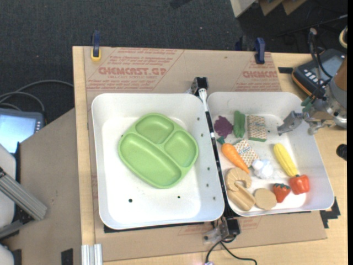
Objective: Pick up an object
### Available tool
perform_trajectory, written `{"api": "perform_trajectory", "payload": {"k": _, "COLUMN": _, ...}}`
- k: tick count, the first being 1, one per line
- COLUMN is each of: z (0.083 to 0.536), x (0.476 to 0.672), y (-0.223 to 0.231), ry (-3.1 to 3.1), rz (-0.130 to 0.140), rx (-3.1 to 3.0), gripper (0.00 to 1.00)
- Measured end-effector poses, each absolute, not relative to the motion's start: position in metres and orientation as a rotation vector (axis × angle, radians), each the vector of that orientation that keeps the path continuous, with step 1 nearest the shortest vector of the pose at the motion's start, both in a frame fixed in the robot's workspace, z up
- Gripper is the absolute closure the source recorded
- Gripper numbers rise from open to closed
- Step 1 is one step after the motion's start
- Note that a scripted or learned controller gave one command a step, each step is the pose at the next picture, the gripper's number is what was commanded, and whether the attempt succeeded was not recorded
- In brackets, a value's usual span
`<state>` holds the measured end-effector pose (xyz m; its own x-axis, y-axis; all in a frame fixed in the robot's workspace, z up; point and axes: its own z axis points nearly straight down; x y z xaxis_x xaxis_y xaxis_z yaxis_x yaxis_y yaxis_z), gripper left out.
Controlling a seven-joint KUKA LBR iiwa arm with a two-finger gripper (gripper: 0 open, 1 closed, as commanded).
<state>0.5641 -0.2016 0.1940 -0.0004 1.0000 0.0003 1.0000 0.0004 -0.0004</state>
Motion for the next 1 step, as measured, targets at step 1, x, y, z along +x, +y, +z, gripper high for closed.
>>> {"api": "perform_trajectory", "payload": {"k": 1, "z": 0.0799, "x": 0.5728, "y": -0.2119, "ry": -2.218, "rz": -0.002, "rx": -2.215, "gripper": 0.00}}
